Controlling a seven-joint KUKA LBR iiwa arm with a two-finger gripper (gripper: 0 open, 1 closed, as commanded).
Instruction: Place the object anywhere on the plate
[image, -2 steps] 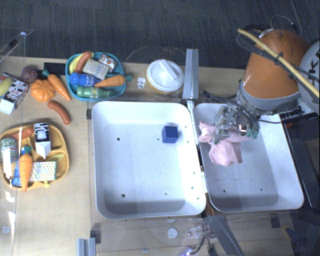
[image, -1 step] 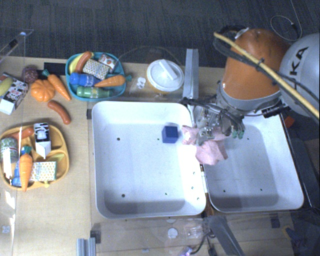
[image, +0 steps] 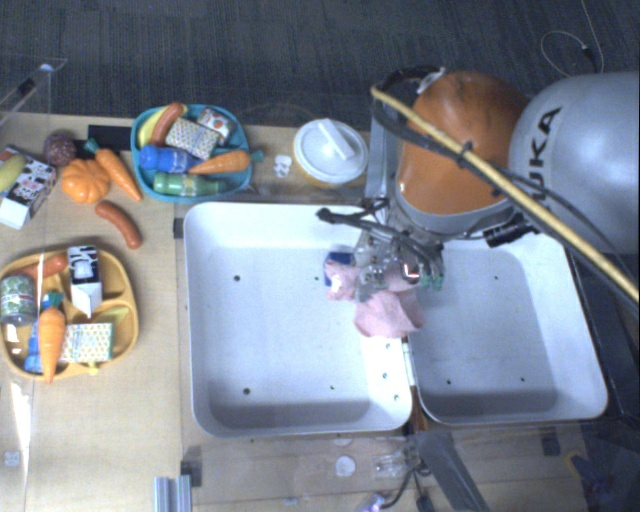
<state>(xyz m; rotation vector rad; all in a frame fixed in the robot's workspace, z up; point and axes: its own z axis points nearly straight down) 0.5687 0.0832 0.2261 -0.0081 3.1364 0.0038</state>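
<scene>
While the arm (image: 455, 150) hangs low over the seam between the two white bins, its end effector (image: 395, 268) sits just above a pale pink object (image: 385, 312) that lies at the right edge of the left bin (image: 260, 340), beside the dividing rim. Whether that pink thing is the plate or the object to be placed is hard to tell, and a small pinkish piece (image: 340, 275) shows just left of the wrist. The end effector's opening cannot be judged from this slanted view, so a grasp is unconfirmed. The risk I see is a miss: so close to the rim, a descent could clip the bin wall, nudge the pink item aside, or drop anything carried into the right bin (image: 510, 350).
</scene>
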